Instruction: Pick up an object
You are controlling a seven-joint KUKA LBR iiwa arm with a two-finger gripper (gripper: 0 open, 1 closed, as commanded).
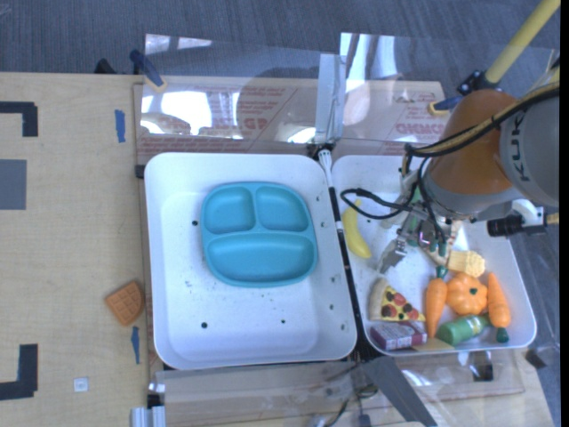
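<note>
The tool (418,241) hangs over the right bin (520,278), toward its middle, under the arm (476,154) that reaches in from the right. One metal finger juts down and to the left of it, ending above bare bin floor; the wiring hides the rest, so I cannot tell how wide the tool stands, and nothing shows between its fingers.

The toys lie along the near edge of this bin. A pizza slice (394,303) sits nearest, just to the near-left of the finger tip, its point aimed far and its crust near. A banana (356,235) lies to the left, against the bin's left wall, its long axis running far to near. To the near-right crowd two carrots (434,302), an orange pumpkin (466,294), a green piece (460,330) and a cracker (466,262); a small box (397,335) lies by the near rim.

The left bin (169,238) holds a blue divided plate (259,233).

The likeliest pick is the pizza slice: a short move toward the near edge, then a drop, closing across its narrow width.
</note>
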